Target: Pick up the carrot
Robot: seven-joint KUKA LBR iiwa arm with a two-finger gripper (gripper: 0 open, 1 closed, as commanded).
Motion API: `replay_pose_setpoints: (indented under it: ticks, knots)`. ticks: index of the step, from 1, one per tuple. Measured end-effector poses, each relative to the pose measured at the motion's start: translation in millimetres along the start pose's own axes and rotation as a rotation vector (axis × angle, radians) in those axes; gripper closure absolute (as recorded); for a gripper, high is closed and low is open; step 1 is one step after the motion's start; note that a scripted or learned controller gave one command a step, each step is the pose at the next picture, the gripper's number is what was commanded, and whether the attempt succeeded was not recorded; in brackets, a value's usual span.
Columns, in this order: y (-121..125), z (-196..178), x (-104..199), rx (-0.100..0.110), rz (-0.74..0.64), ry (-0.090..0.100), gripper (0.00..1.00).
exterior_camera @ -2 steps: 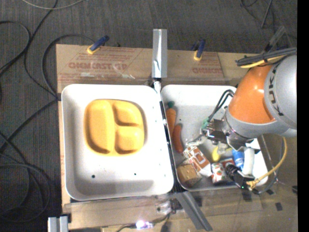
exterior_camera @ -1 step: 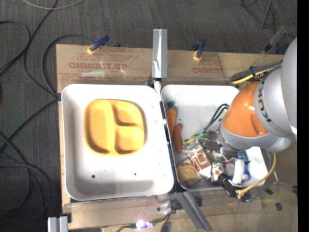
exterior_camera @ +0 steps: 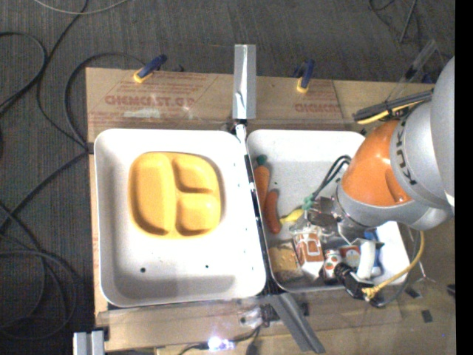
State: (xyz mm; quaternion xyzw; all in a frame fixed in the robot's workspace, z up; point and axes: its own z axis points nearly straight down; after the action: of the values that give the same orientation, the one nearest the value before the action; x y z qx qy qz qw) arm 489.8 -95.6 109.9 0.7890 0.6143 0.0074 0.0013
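The carrot [exterior_camera: 261, 180] is orange with a small green top. It lies lengthwise against the left wall of the right bin [exterior_camera: 310, 145], toward the far end. My gripper [exterior_camera: 319, 213] hangs low over the middle of that bin, right of the carrot and apart from it. It is above a clutter of small items. The grey arm with its orange band [exterior_camera: 375, 176] covers the bin's right side.
A reddish sausage [exterior_camera: 273, 210] lies just in front of the carrot, with a yellow piece [exterior_camera: 293, 215] beside it. A bread slice [exterior_camera: 283, 259], a printed packet [exterior_camera: 310, 247] and other small toys crowd the near end. The left bin [exterior_camera: 111, 272] holds a yellow divided tray [exterior_camera: 176, 193].
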Motion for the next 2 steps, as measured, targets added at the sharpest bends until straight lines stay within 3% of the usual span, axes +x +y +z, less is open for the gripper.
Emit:
replay_pose_setpoints:
  ticks: [1,2]
  knots:
    - [5,10,0,-0.015,0.436,0.005,1.0]
    - [75,10,-23,-0.017,0.477,-0.006,1.0]
